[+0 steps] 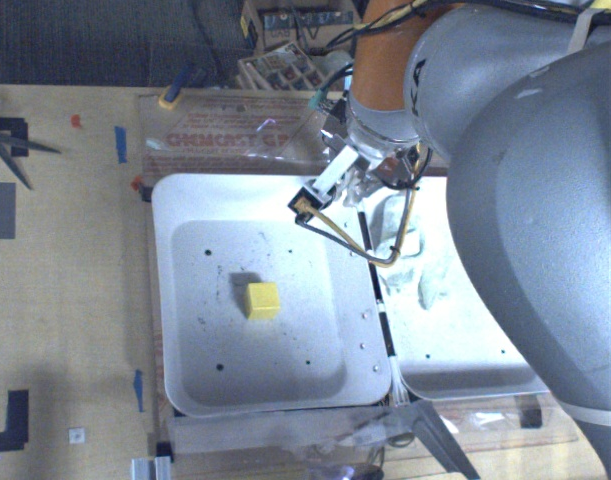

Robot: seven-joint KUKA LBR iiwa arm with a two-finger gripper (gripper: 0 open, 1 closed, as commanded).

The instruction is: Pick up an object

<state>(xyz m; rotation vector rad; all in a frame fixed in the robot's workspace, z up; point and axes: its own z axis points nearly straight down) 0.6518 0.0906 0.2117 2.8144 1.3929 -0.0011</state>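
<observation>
Gripper (375,190) hung over the far end of the strip where the 2 white bins met, and we could not tell whether it was open or closed, nor whether it had hold of anything. Above it the orange band (390,38) led into the grey arm (530,188), which came in from the right and covered much of the right bin (465,343). Just nearer to us than the gripper, in that right bin, we made out a pale, whitish-green thing (432,283) lying close to the dividing rim, too blurred for us to name. The left bin (185,368) held 1 yellow cube (262,300), which rested on the bin's floor near its middle, well apart from the gripper and touching no wall. Dark specks dotted the floor around it. Behind the left bin a clear plastic bag (235,133) with red lettering lay on the wooden bench (65,298), and 2 short blue tape strips (121,144) marked the bench to the bin's left.
</observation>
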